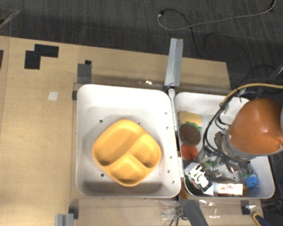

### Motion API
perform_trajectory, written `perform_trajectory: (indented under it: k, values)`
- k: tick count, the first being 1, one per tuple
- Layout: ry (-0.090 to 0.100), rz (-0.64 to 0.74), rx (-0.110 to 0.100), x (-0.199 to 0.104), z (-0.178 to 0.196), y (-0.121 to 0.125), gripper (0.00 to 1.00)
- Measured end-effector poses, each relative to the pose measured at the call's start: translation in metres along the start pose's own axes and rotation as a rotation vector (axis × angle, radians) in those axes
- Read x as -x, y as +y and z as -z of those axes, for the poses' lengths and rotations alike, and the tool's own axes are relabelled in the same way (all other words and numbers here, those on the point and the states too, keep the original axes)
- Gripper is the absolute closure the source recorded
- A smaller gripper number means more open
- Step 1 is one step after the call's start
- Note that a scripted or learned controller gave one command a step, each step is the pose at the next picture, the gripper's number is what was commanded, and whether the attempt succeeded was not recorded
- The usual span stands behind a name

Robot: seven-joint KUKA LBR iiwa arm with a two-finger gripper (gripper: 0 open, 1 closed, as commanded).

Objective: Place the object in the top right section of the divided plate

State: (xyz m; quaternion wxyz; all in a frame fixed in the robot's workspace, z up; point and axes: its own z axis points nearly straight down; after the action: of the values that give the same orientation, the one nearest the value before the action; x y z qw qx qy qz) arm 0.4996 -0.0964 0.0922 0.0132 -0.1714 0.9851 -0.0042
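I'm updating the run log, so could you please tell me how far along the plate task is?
Nothing looks placed yet: the yellow divided plate in the left bin holds nothing in any section. The arm is over the right bin, above the brown round item, red item and other objects. Picking an object and moving it to the plate remain.
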Motion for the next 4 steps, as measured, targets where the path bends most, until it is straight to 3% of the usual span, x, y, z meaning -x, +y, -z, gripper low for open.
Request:
perform_trajectory:
  k: [1, 2, 3, 4]
  values:
    - [-0.010, -0.003, -0.002, 0.004, 0.012, -0.001, 1.00]
    - [0.011, 0.345, 0.014, 0.035, 0.095, 0.088, 1.00]
    - [0.015, -0.049, 0.013, 0.131, 0.092, 0.108, 1.00]
    - [0.019, -0.200, 0.012, 0.091, 0.093, 0.158, 1.00]
